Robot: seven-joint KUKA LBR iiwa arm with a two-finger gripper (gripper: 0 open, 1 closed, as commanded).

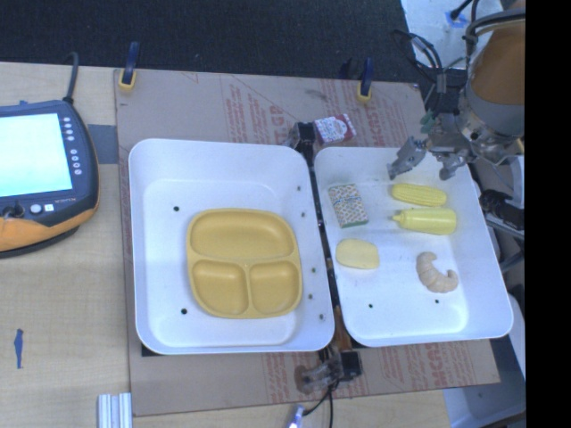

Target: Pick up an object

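In the right bin [464,324] lie a yellow corn cob [418,194], a yellow squeeze bottle [426,221], a pale yellow wedge [358,254], a beige shrimp-like piece [436,273] and a small patterned packet [348,204]. My gripper [428,160] hangs over the bin's far edge, just above the corn cob. Its fingers are spread apart with nothing between them. The left bin [161,319] holds a yellow divided plate [244,262].
A teach pendant [40,172] rests on the bench at far left. A small red-and-white packet [333,129] lies on the cardboard behind the bins. Clamps [364,78] hold the cardboard's far edge. Cables trail near the arm at top right.
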